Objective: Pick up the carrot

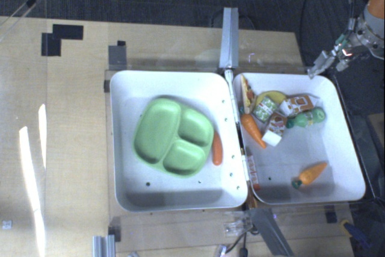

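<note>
Pale wooden bench (60,147) on dark carpet: your gripper (325,61) hovers over the right bin's (346,189) far corner, fingers spread and bare; a carrot (310,174) lies near that bin's front.

A divided plate (173,136) lies mid-way in the left bin (129,189), a carrot (216,149) just beside its right edge. In the right bin (346,129), another carrot (252,130) lies by the left wall, food packets (283,111) cluster toward the far-left corner, and a third carrot (311,174) lies near the front edge.
</note>
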